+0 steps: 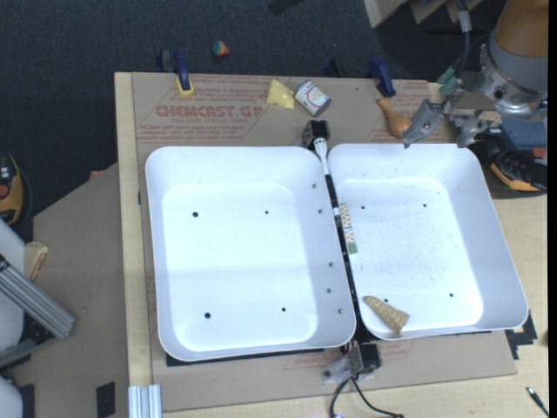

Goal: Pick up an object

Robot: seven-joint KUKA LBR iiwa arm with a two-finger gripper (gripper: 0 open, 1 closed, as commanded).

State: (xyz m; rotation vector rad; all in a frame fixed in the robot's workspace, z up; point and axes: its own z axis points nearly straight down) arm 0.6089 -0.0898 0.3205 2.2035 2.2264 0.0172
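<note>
The arm comes in from the right and hangs above the far right corner of the right bin (pixel 487 190), its orange band showing above the grey wrist. The pincer (pixel 442 122) sits just past that bin's far rim, over the brown board of the worktop (pixel 218 111). Its two fingers are spread apart, one slanting down to the left and the other off to the right, with nothing between them.

Inside the right bin, a small tan cone-shaped object (pixel 386 313) lies near the near rim, toward the corner closest to the left bin. It rests on its side, well apart from the pincer. The rest of the right bin's floor carries faint specks and a few dark dots.

The left bin (pixel 165 233) lies touching the right bin along their shared edge, where a black strip with a small patterned label (pixel 346 227) runs between them.

Beyond the right bin's far rim, an orange-brown piece (pixel 396 117) lies on the board just to the left of the pincer. Farther left along the same board, a yellow scrap (pixel 280 95) and a small white box (pixel 312 97) lie just beside each other. Blue clamps (pixel 182 70) grip the board's far edge.
</note>
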